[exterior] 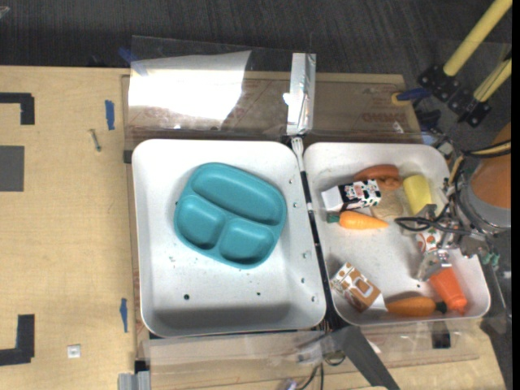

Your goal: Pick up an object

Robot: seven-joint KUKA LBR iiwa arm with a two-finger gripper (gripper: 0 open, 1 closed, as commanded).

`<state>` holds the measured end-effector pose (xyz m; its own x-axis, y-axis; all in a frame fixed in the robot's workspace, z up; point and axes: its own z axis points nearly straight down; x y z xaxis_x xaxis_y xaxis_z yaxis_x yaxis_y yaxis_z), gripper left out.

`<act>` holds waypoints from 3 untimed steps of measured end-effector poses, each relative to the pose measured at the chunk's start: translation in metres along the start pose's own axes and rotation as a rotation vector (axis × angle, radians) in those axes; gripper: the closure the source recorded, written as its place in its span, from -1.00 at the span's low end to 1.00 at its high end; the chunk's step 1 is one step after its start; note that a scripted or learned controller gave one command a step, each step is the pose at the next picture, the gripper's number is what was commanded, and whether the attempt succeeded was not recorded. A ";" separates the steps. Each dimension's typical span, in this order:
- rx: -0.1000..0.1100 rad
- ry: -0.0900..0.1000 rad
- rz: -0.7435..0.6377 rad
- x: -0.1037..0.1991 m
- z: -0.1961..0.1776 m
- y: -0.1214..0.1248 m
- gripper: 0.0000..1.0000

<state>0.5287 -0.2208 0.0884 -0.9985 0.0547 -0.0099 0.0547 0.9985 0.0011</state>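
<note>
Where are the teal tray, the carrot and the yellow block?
teal tray (230, 212): camera view, on its middle divider, in the left bin.
carrot (363, 221): camera view, mid-body, in the right bin.
yellow block (418, 193): camera view, centre of its top face.

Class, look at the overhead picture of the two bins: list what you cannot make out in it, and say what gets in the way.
- End effector, camera view: too small and cluttered by cables to tell whether anything sits in it.
- Arm: cut off by the right edge.
- Small printed box in the right bin: markings too small to read.
- Items behind the yellow block: partly covered, so their shapes are unclear.
</note>
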 end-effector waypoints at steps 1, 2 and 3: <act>0.003 -0.002 -0.198 -0.008 0.000 0.022 -1.00; 0.000 -0.001 -0.094 -0.059 0.000 0.075 -1.00; 0.004 0.003 0.061 -0.071 0.000 0.111 -1.00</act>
<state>0.6056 -0.1139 0.0890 -0.9933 0.1150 -0.0069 0.1151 0.9934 -0.0021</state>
